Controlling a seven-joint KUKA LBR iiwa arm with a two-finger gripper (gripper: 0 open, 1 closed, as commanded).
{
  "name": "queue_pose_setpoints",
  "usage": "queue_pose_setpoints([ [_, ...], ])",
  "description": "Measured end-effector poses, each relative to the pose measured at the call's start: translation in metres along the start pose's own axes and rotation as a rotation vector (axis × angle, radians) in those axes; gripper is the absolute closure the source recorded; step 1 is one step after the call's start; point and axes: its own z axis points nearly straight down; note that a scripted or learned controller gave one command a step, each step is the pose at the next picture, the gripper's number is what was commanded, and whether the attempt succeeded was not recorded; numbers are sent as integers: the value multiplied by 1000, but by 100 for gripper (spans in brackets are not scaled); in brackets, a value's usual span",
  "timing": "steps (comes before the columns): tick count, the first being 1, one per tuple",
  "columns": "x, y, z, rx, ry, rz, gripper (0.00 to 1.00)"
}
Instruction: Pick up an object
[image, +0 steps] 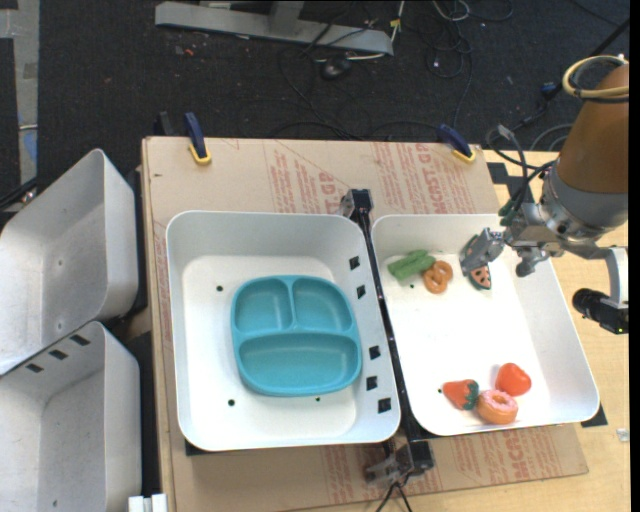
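- A brown board (300, 175) bears two white bins; dark floor with cables (420, 60) lies behind.
- The left bin (190, 300) holds a smooth teal tray (296, 335) (three compartments).
- The right bin (560, 330) holds small toys: a green piece (410, 264), pretzel (437, 277), red piece (513, 379), pink donut (497, 406).
- My claw (481, 268) pinches a watermelon slice (481, 275) near the bin's back edge.

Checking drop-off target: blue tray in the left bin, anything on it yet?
Empty. The blue tray shows all three compartments bare; the toys lie in the right bin.
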Motion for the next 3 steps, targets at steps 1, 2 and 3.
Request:
queue_pose_setpoints([
  [1,6,-7,58,0,1,0,0],
  [2,13,-11,105,0,1,0,0],
  [3,12,-10,92,-5,-1,0,100],
])
